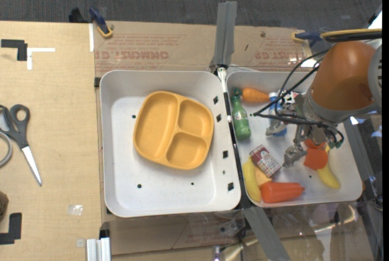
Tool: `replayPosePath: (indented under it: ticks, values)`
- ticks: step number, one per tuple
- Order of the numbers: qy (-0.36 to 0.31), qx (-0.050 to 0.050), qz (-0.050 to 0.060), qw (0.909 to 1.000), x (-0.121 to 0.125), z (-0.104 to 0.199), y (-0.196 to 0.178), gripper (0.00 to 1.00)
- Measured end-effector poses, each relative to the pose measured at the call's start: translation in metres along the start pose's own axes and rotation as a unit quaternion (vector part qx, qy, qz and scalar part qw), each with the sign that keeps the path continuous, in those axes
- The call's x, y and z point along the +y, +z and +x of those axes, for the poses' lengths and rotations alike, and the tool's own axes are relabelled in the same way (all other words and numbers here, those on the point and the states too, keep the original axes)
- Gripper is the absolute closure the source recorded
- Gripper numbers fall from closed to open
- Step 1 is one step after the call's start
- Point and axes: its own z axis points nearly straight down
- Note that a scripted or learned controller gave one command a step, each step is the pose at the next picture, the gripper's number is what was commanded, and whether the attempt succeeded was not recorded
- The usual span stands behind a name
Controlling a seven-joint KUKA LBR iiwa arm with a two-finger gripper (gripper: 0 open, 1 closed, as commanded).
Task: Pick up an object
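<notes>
My gripper (302, 151) hangs low over the middle of the right bin (346, 195), under the grey arm with its orange band (340, 74). Right beside it, on its right, sits a red-orange chunky object (316, 158). A small red and white box (265, 160) lies just to its left. A yellow banana-shaped piece (329, 177) rests below the red-orange object. A blue and white item (276, 128) is partly hidden behind the wrist cables.
Also in the right bin are a green bottle (240, 120), an orange carrot (255, 95), a yellow piece (250, 177) and a red-orange pepper (281, 191). The left bin (115, 193) holds a yellow divided plate (174, 130). Scissors (23, 139) lie on the bench at far left.
</notes>
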Motion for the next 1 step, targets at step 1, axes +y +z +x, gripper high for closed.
replayPosePath:
  ticks: [1]
  values:
    - [0.033, -0.002, 0.0, 0.9994, 0.0115, -0.072, -0.0086, 0.0]
